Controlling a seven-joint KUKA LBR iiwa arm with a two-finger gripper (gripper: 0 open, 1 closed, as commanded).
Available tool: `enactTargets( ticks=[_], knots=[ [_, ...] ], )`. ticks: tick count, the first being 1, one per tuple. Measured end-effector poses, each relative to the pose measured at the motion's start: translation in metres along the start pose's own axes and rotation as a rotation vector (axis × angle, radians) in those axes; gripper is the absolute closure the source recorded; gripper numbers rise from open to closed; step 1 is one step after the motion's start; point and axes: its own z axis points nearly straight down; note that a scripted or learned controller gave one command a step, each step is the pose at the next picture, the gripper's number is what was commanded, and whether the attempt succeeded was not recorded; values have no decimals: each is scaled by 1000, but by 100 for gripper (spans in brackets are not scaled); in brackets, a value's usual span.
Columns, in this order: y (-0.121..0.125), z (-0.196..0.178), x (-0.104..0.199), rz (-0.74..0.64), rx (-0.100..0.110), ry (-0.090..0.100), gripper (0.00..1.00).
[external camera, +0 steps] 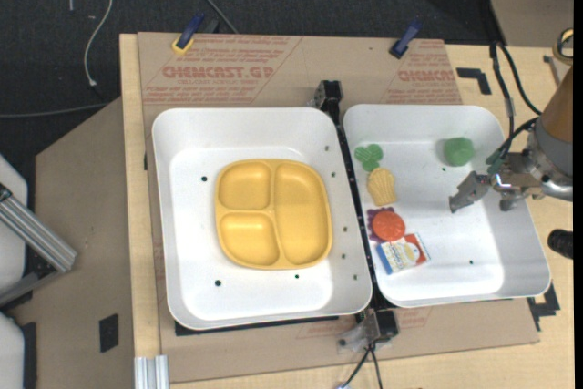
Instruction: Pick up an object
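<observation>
The arm (557, 137) is reaching in from the right edge, its grey body hanging over the right rim of the right bin (437, 291). The gripper (485, 198) is hovering low over the right half of that bin, with its two fingers spread apart, one dark fingertip (462, 199) pointing down and to the left, the other sitting just to its right. Nothing is lying between them.

The objects are sitting apart from the gripper, most of them along the bin's left side. A green piece (368, 156) is lying near the top left, with a yellow ridged piece (382, 186) just below it, its long axis running roughly up and down the view. Below that, a red-orange round item (389, 224) is touching a small flat packet (402, 253) printed in blue, white and red, which is lying tilted with its long side running left to right. A second green lump (458, 150) is resting near the bin's upper right, above the gripper.

In the left bin (182, 196), a yellow divided plate (273, 213) is lying flat.
</observation>
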Motion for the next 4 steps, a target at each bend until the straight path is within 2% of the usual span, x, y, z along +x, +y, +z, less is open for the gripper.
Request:
enactTargets(
  ticks=[1,3,4],
  knots=[
    [3,-8,1,-4,-15,-3,0],
    [4,108,1,-4,-11,-2,0],
    [5,95,1,-4,-16,-3,100]
  ],
)
